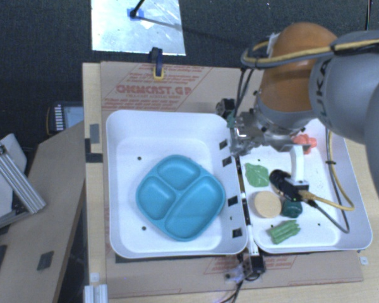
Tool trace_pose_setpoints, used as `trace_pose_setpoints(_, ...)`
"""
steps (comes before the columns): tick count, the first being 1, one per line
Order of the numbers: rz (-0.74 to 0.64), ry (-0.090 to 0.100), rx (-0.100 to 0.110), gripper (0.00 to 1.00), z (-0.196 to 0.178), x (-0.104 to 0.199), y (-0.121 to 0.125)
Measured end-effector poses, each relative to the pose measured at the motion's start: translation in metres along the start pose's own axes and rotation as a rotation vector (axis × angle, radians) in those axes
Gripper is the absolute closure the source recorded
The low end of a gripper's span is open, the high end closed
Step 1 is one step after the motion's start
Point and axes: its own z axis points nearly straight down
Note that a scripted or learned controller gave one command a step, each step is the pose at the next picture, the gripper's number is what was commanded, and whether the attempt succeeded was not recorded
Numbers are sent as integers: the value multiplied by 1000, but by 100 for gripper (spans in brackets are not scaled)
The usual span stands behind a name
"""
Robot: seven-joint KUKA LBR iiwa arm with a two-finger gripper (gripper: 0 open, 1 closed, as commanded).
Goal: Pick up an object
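I'm watching the end effector [245, 139]. It's hanging at the upper-left corner of the right white bin [357, 232], right by the wall shared with the left white bin [123, 137]. The wrist is blocking my view, so I'm unable to tell whether it's spread or pressed together, and I'm seeing nothing pinched in it.

The candidates are all sitting in the right bin:
- flat green leaf-shaped piece [256, 174], just below the end effector
- tan round disc [264, 204], below that
- small teal lump [292, 209], just beside the disc
- green ridged stick [283, 231], near the front wall
- salmon-coloured piece [307, 144], half hidden under the arm

The blue three-compartment plate [180, 197] is lying in the left bin, well apart.

Risks I'm flagging:
- Going straight down from here, I'm expecting it to hit the bin wall or the black clips [233, 201] along it rather than a thing.
- The leaf and disc are looking flat. I'm judging they'll slide out of a pinch or get shoved along the floor.
- The disc and teal lump are crowding each other, so a grab there is risking two things or neither.
- The arm is covering the salmon piece, so I'm going blind on any try at it.
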Motion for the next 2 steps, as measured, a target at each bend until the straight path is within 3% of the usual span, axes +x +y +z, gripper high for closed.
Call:
trace_pose_setpoints(1,-1,1,1,100,-6,49,-24)
trace_pose_setpoints(2,6,-1,0,0,-6,45,-23)
